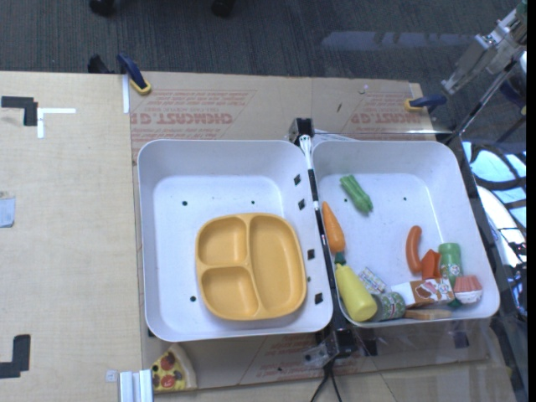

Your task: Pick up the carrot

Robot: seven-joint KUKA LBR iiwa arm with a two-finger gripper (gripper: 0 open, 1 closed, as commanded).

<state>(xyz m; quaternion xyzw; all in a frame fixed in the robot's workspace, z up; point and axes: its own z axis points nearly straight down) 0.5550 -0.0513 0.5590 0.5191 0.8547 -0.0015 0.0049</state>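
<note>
The carrot (pixel 333 228) is orange with a small green top. It lies in the right bin (pixel 394 162), against the bin's left wall, its thin tip pointing toward the far side. Its green end touches a yellow squeeze bottle (pixel 355 296) just in front of it. Nothing is on top of the carrot.
A green vegetable (pixel 357 193) lies beyond the carrot. An orange sausage (pixel 413 248), a green can (pixel 450 260) and several small food packs crowd the right bin's near right corner. The left bin (pixel 167 224) holds a yellow divided plate (pixel 249 266). A metal fixture (pixel 494 44) stands at the top right.
</note>
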